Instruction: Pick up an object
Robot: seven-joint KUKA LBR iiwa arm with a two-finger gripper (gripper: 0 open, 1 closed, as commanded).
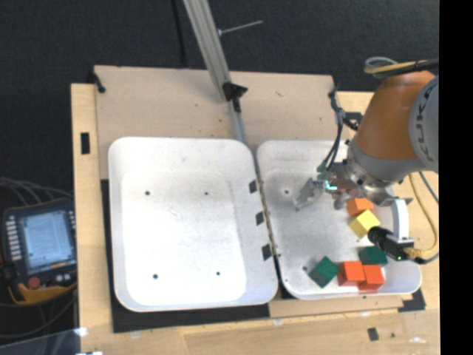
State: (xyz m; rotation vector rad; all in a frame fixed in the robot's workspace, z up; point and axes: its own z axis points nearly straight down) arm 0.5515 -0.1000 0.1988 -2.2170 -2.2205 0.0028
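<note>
My gripper [304, 195] hangs over the upper middle of the right bin [295, 161], above bare white floor. It is open with nothing between its fingers. Just to its right, partly under the wrist, lie an orange block [360, 205] and a yellow block [364, 223]. Near the bin's front edge a dark green block [322, 271] lies beside an orange block [352, 272] and a red-orange block [372, 276]. Behind those a second green block [373, 257] is visible.
The left bin [185, 220] lies beside the right one, with a ridge and black clips [261, 217] between them. A slanted metal pole [214, 50] rises behind the bins. A pendant screen [41, 239] sits off the bench at left. Cables hang near the wrist [403, 235].
</note>
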